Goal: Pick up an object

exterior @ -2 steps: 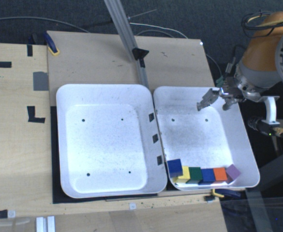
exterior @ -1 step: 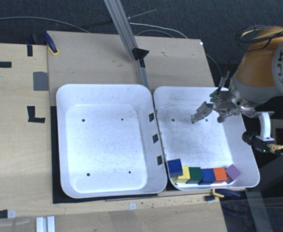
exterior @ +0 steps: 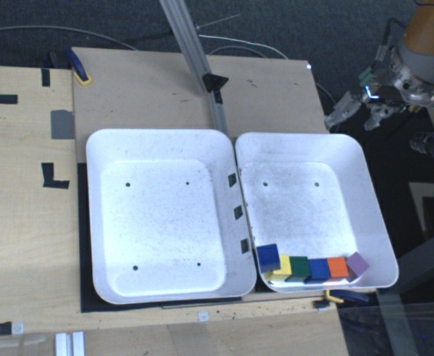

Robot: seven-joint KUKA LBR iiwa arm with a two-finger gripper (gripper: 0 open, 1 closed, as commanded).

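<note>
A: 6 blocks (exterior: 309,267) sit in a row against the right bin's (exterior: 350,162) near wall, likely slid there.
B: Hand (exterior: 366,102)?
A: Beyond that bin's far right corner, well apart from them. Nothing visibly held; finger spread, cannot tell.

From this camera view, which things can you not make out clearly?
- Gripper: small and blurred at the right, finger state unreadable.
- Arm: cut off by the top edge.
- Blocks: packed in a row against the right bin front wall; the yellow one sits partly behind the blue one.
</note>
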